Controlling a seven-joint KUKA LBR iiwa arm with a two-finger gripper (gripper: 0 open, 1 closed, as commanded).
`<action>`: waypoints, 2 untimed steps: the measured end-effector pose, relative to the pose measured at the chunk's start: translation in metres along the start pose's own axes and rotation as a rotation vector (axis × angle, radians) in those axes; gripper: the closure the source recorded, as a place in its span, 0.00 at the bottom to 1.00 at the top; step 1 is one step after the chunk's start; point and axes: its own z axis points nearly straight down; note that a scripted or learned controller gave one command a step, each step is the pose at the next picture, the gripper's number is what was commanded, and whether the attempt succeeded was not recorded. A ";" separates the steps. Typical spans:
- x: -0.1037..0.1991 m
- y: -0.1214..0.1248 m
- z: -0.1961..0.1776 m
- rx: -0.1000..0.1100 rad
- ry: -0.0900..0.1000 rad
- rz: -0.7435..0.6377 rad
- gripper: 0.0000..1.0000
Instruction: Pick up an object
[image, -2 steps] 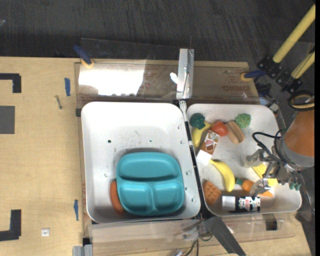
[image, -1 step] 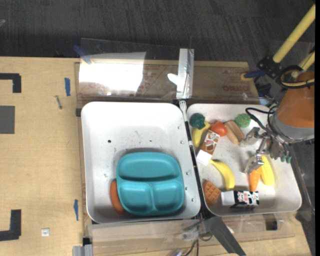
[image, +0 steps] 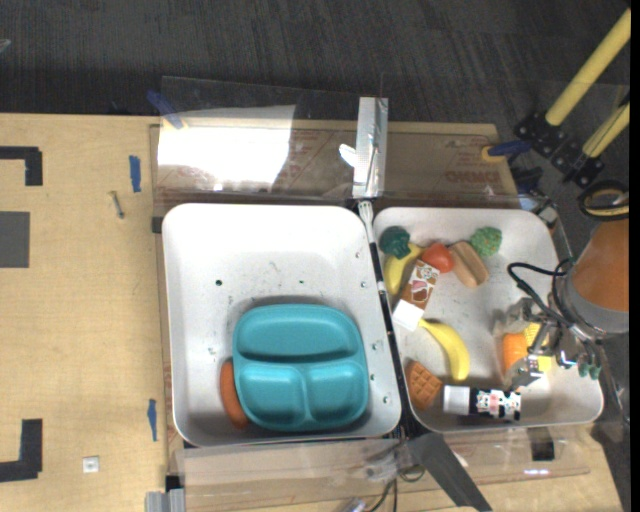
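The gripper (image: 537, 352) sits at the right of the right bin (image: 575, 405), low over an orange object (image: 513, 351); whether its fingers are open or closed cannot be told; a banana (image: 449, 346) lies just left.

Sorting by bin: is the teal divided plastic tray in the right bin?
No, the teal divided plastic tray lies in the left shallow white bin, while the toy food fills the right shallow white bin.
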 end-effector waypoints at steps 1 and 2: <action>0.010 0.002 -0.004 0.002 -0.018 0.034 0.00; 0.012 0.011 -0.004 0.002 -0.017 0.050 0.00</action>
